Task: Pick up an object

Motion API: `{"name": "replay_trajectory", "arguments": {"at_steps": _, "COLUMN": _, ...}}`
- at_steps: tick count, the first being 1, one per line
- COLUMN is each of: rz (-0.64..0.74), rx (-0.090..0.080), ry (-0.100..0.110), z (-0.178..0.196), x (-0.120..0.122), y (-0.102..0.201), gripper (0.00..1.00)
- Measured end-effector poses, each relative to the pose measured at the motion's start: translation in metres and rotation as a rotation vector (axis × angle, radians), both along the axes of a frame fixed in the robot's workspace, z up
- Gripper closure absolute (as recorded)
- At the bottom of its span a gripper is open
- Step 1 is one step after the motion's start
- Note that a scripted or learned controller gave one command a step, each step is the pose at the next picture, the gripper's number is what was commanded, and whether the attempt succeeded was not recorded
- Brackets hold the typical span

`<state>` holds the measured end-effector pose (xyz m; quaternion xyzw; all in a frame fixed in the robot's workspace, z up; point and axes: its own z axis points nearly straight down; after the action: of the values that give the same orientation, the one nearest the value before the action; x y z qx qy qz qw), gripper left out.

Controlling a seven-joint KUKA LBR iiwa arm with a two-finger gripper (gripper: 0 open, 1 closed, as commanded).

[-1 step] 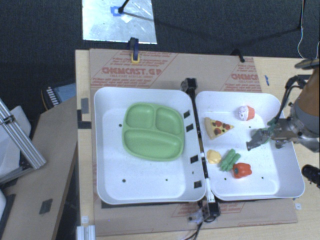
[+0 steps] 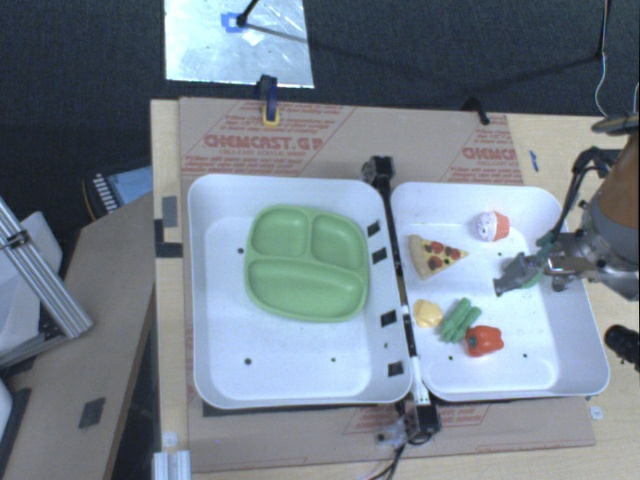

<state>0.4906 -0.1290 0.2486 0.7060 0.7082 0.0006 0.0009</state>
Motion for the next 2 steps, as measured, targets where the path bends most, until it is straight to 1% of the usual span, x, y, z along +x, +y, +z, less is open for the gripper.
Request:
{"name": "replay_trajectory", "arguments": {"at_steps": 1, "rz": -0.002, "rx": 0.001, "ry": 0.004, "z": -0.042, "x": 0.002, "y": -0.003, "gripper": 0.0}}
{"name": "replay_trajectory", "arguments": {"at_steps": 2, "rz": -0.001, "rx": 0.002, "ry": 0.006, "z": -0.095, "x": 0.002, "y": 0.008, "gripper": 0.0}}
